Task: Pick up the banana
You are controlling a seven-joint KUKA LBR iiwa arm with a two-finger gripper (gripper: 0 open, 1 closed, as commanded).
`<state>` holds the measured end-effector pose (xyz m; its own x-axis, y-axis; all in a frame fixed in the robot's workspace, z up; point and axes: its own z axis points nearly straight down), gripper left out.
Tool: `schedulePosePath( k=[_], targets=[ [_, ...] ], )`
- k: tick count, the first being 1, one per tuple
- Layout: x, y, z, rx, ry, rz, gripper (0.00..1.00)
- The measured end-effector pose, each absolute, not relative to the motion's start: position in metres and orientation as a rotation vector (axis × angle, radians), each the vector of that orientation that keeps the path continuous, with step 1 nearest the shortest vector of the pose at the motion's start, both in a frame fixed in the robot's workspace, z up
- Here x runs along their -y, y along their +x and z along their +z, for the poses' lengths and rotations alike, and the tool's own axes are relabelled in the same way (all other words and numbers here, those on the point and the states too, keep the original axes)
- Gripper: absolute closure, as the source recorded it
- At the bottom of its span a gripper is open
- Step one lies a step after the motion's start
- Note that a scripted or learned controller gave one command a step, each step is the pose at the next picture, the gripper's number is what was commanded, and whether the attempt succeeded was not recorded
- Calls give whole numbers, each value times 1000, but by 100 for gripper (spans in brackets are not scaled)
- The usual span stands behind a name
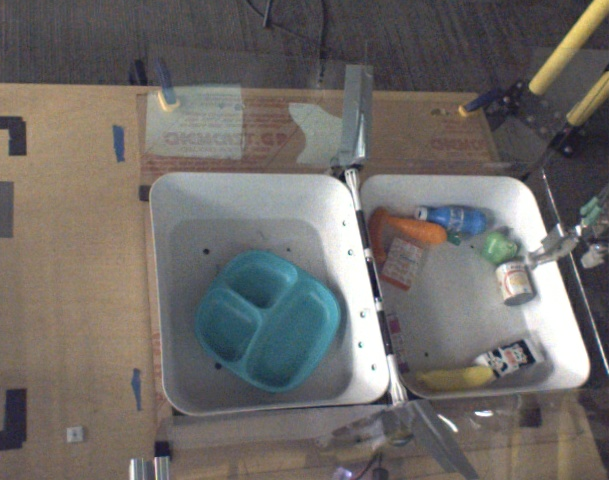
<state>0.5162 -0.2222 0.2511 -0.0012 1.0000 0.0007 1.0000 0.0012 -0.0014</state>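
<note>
Two bins [174, 208]: shallow and white, side by side on a tan bench [64, 268], joined along a middle seam.
Banana [456, 377]: lies flat in the right bin, against the near wall toward the near right corner; its long axis runs left to right, roughly along that wall, with the right end just beside a small black-and-white packet [508, 357].
Right bin, other things: an orange carrot-like piece [414, 230] and a blue bottle [454, 218] near the far wall, a white-labelled packet [402, 264] below the carrot, a green thing [498, 245], and a small can [515, 282] near the right wall.
Left bin: holds a teal divided tray [269, 320], sitting right of centre and turned at a slant.
Bench and room: tan board with blue tape strips [118, 143] and black corner marks; dark floor beyond the far edge, with yellow-handled clamps [574, 33] at the upper right.
Gripper [569, 243]: at the right bin's right rim, just above the can and well apart from the banana.
Fingers: too small and blurred to tell how far open they are; nothing visibly held.
</note>
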Motion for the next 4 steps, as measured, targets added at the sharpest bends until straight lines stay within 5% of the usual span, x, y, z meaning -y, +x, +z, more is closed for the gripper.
schedulePosePath(
  k=[1, 2, 3, 4],
  targets=[
    [180, 480, 140, 2566, -1814, -1, 0],
    [195, 503, 286, 2483, -1931, -1, 0],
    [179, 480, 189, 2605, -1760, -1, 0],
    [141, 482, 89, 2861, -1319, -5, 0]
  ],
)
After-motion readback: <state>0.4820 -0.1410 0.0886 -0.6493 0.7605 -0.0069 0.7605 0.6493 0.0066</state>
